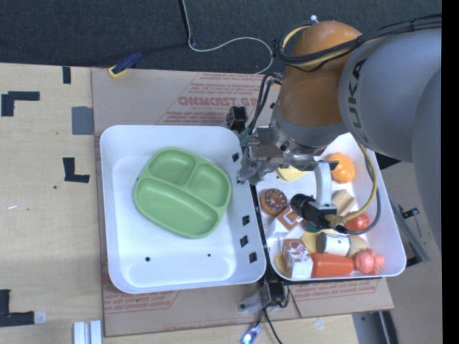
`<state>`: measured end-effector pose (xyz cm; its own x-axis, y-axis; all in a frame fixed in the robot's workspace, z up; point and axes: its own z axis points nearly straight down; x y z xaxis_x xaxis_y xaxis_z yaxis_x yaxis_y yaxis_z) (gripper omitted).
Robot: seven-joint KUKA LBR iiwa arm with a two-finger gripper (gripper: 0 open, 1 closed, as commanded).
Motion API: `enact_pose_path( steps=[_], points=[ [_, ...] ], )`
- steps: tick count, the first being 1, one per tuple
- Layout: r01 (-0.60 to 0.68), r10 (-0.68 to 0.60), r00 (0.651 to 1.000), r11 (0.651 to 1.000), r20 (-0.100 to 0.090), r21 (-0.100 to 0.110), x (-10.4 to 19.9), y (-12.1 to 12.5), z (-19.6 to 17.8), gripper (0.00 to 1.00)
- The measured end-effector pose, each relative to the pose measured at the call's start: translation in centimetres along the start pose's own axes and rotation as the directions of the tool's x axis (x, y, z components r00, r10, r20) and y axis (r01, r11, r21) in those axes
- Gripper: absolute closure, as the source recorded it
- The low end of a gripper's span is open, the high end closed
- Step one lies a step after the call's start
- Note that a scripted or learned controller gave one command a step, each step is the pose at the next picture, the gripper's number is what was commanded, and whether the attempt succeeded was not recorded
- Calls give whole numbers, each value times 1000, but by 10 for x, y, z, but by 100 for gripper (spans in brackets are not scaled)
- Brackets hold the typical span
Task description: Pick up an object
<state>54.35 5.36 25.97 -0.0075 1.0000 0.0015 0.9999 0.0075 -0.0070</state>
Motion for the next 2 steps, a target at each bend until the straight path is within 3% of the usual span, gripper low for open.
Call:
enact_pose_path(
  steps=[2],
  points=[
    [-3,3,1000,1000,1,0,-3,2,-20,100]
  ],
)
